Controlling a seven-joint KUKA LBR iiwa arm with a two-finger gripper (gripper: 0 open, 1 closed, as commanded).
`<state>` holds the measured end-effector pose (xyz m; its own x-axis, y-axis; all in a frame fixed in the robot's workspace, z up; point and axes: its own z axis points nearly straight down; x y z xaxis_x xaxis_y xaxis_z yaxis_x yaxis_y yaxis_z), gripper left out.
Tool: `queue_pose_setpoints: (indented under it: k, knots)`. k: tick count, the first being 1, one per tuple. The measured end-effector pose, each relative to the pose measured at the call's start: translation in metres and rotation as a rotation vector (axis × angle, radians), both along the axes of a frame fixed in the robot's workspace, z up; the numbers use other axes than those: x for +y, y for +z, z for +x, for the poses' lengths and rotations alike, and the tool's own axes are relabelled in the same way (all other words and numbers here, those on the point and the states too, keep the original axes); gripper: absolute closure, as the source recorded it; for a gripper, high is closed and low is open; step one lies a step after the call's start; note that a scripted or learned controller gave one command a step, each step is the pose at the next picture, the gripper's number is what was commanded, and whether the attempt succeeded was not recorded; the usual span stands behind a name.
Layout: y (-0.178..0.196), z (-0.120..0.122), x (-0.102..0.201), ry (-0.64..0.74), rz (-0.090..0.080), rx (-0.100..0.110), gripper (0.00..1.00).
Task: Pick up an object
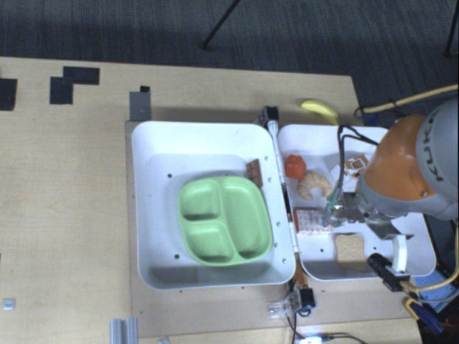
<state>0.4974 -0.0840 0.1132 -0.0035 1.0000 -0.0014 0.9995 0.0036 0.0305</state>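
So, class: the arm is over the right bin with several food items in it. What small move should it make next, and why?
Probably a short descent. The claw hangs in the right bin between the croissant and the red-and-white packet, with nothing visibly held, so lowering onto the nearest item seems the sensible next step.

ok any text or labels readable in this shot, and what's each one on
"KU": large dark letters on the grey arm, cut off by the picture's edge.
The red and white packet in the right bin bears print, too blurred to read.
The small wrapper near the orange band bears markings, also unreadable.
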Motion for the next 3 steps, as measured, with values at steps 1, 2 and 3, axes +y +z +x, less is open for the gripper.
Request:
queue_pose_setpoints:
  k: [1, 2, 3]
  knots:
    - [0.0, 0.0, 0.0, 0.0, 0.0, 0.0, 0.0]
    - [-0.024, 0.034, 0.0, 0.003, 0.005, 0.023, 0.0]
    - [-0.01, 0.038, -0.001, 0.004, -0.002, 0.006, 1.0]
